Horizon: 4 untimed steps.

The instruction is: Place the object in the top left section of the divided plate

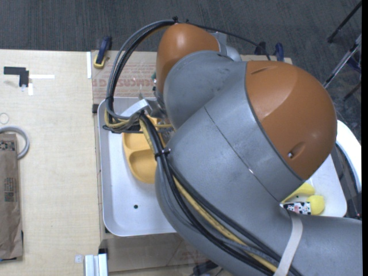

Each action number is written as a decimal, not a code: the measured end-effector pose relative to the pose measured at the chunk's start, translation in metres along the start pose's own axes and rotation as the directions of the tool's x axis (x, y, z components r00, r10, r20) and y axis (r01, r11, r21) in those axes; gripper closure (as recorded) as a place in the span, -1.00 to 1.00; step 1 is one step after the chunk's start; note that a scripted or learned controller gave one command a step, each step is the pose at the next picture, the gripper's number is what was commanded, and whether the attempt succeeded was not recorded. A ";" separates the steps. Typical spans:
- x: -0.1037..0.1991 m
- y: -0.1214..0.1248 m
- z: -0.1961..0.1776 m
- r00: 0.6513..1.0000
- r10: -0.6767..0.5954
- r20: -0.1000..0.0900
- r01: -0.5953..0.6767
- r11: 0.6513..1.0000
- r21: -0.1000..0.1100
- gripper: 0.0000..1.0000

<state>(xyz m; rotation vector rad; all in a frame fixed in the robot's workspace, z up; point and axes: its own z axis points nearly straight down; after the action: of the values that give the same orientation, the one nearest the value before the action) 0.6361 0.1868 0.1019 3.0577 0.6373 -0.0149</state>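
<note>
**Arm Blocked the View Over the Divided Plate**

Grey and orange arm [241, 154] housing sat closest to the lens and covered most of the frame, reaching in from the right and spreading over the middle of the bench. Black and yellow cables [150, 135] ran along its left flank and looped up over the far orange joint. Whether the tool at its end was open, closed or gripping anything could not be told, as the arm's own bulk hid it.

Left of the arm lay a white bin [118, 206], and inside it a yellow divided plate [138, 154] showed partly, its right portion under the arm and cables. At the right, in the other white bin [338, 183], a yellow object [307, 203] with a black and white printed part lay just beside the arm's near edge, well apart from the plate. On the wooden bench [52, 154] at far left rested a brown paper bag [10, 194].
</note>
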 end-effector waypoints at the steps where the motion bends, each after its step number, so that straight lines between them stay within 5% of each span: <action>1: -0.001 0.002 -0.004 1.000 0.000 0.008 0.000 1.000 -0.002 1.00; 2: -0.042 -0.031 -0.079 0.999 0.042 -0.004 -0.042 0.999 0.014 1.00; 3: -0.038 0.065 -0.149 0.997 0.078 -0.003 -0.078 0.997 0.013 1.00; 4: -0.021 -0.025 -0.100 0.997 0.074 -0.003 -0.074 0.997 0.013 1.00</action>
<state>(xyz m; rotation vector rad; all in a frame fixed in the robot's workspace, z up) 0.6071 0.2035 0.2017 3.0923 0.5260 -0.0128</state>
